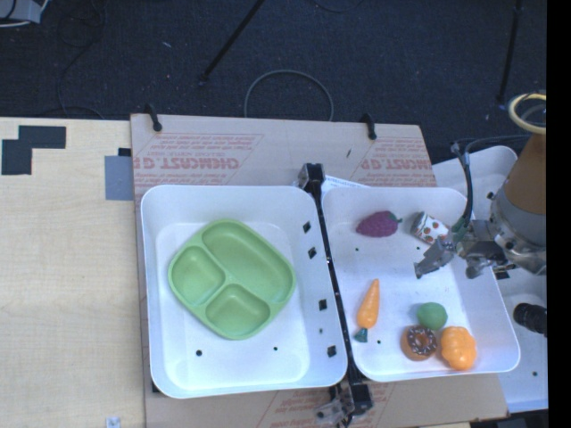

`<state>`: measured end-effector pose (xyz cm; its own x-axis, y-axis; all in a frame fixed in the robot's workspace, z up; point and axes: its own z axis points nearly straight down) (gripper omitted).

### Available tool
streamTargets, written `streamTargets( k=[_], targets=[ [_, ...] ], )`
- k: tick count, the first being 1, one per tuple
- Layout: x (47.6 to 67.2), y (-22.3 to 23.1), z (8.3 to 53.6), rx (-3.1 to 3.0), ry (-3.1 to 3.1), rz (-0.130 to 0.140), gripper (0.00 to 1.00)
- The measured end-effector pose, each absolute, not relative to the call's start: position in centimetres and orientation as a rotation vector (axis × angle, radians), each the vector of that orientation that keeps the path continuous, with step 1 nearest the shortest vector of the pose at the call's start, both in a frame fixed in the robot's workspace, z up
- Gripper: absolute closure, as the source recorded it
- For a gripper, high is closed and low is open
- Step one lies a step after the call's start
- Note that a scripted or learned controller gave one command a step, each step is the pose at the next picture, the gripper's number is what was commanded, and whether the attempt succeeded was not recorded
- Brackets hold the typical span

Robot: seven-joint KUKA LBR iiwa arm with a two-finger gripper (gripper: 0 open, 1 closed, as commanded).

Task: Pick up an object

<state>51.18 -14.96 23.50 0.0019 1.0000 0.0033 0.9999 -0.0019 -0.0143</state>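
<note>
Gripper [451,261] hovered at right-centre of frame over the right bin [508,328], fingers spread and holding nothing, with the carrot [368,304], green ball [432,314], donut [417,342] and purple fruit [378,224] lying apart below.

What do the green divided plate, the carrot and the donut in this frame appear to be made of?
The green divided plate looks like moulded plastic: one even colour, a soft sheen, rounded compartment walls. The carrot seems to be toy plastic or rubber, smooth and evenly orange with a small green end. The donut is probably a plastic toy too, brown with speckled topping; too small to tell its finish.
</note>
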Motion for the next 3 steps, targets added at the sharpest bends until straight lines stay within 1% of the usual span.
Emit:
streamTargets(
  k=[1,2,3],
  targets=[
    [51.4,-15.0,24.0,-2.219,-2.219,0.003,0.0],
    [51.2,-14.7,17.6,-2.216,-2.215,0.007,0.0],
    [51.8,-14.7,11.4,-2.216,-2.216,0.006,0.0]
  ],
)
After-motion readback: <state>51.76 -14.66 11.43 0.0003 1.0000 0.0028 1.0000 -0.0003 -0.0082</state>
